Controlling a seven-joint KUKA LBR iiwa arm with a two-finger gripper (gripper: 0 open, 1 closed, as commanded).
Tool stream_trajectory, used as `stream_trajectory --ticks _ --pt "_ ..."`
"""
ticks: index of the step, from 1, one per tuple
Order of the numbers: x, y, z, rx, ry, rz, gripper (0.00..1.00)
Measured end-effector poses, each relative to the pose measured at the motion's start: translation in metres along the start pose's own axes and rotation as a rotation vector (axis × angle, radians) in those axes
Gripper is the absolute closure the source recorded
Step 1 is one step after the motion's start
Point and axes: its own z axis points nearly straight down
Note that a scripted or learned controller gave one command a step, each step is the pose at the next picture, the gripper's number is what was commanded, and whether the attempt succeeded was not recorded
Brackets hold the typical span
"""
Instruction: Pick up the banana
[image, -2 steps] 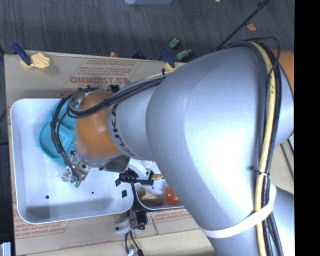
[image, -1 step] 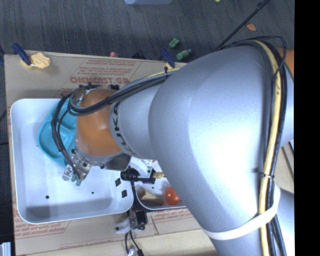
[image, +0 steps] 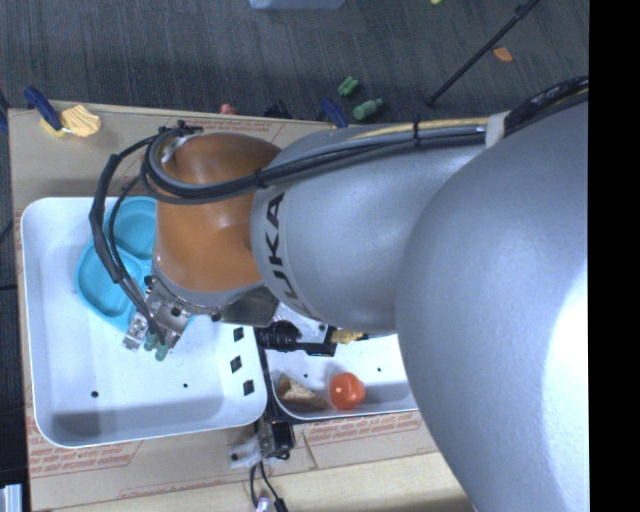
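The grey arm (image: 470, 260) looms closest, its bulk covering the right half of the scene, with the orange band (image: 205, 220) above the wrist and black cables looped round it. Its claw (image: 150, 338) hangs low over the left bin (image: 120, 400), near that bin's middle; whether it is released or clenched I cannot tell, and I see nothing in its grasp. A yellow sliver (image: 349, 337) peeks from under the arm in the right bin (image: 390, 378). It may be the banana, mostly hidden, lying well to the right of the claw and across the wall between the bins.

In the left bin, a blue thing (image: 105, 270) lies just beside the claw, towards the far left corner. In the right bin, a brownish lump (image: 298, 393) lies next to a red round thing (image: 346, 390), near the front wall.

The counter (image: 130, 118) is tan, and a small yellow-and-blue thing (image: 75, 121) lies at its far left corner. Beyond it, on the dark carpet (image: 200, 50), lie two green bits (image: 358, 95) and an orange scrap (image: 503, 55).
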Motion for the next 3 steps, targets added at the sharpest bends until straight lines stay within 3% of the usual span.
stream_trajectory --ticks 1,2,3 --pt "-0.028 0.052 -0.016 0.001 0.000 0.361 1.00" --pt "-0.028 0.052 -0.016 0.002 0.000 0.360 0.00" --pt "-0.031 -0.055 -0.130 0.000 -0.001 0.140 0.00"
